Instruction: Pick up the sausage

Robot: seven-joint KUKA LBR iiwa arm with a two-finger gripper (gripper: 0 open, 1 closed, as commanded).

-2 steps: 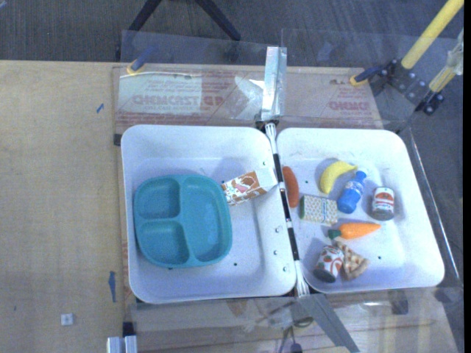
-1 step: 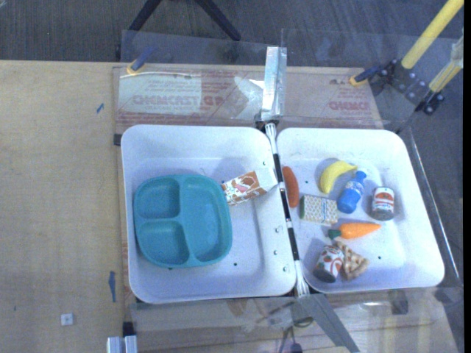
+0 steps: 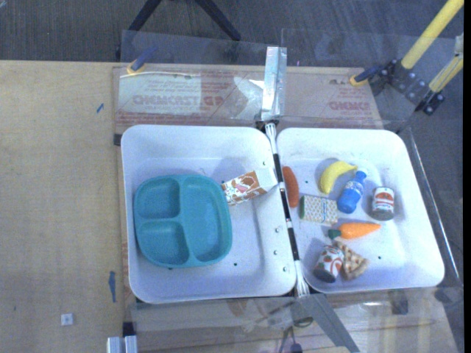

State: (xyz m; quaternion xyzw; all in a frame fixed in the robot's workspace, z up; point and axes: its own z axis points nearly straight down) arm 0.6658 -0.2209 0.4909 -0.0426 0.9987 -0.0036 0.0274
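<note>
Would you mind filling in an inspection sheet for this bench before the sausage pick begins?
Surface: wooden bench bearing the left bin and the right bin, side by side.
Job's things: sausage lying in the right bin along its left wall, beside the patterned box.
Clutter: in the right bin, banana, blue bottle, can, carrot, pizza slice; in the left bin, teal tray, carton.
Grippers: nothing seen.
Cables: nothing seen.
Surroundings: yellow poles at upper right; black stand legs beyond the bench.
</note>
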